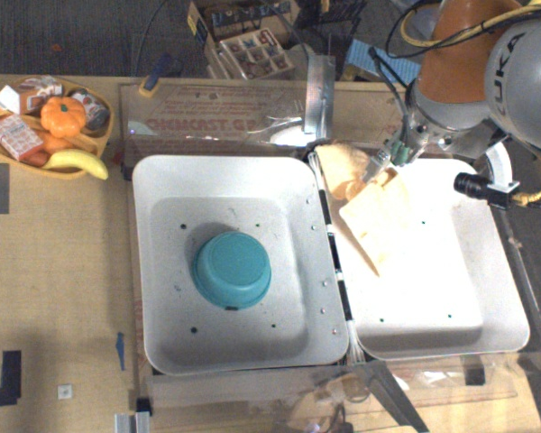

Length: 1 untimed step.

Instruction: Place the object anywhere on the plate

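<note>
Jaws state: impossible to tell. Gripper (379,165) low over far left corner of right bin (469,332), touching one pale tan flat object (374,219) tilted there against the bin's left wall. Letters "UKA" readable on arm (523,61). Two white bins; one teal upturned bowl (233,269) in left bin (162,197).

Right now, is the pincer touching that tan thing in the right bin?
Cannot tell. In the camera view the pincer overlaps the top edge of the tan object in the right bin, but the slanted look down shows neither contact nor a gap plainly.
</note>
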### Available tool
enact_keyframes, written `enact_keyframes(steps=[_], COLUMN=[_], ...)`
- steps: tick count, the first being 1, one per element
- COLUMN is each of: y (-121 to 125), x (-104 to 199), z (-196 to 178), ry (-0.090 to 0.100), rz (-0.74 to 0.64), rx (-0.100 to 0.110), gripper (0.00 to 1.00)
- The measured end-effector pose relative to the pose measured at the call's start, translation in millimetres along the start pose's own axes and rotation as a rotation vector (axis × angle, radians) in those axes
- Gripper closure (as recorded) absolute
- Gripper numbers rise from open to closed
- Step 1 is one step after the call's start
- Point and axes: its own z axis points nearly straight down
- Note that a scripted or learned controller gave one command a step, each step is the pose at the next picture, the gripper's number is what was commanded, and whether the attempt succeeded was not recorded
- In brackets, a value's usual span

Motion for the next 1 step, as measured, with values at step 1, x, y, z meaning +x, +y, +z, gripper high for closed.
enact_keyframes(steps=[1], y=[1.2], x=[-1.1], z=[-40.3], ry=[0.000], rz=[0.000], rx=[0.000], gripper=[1.00])
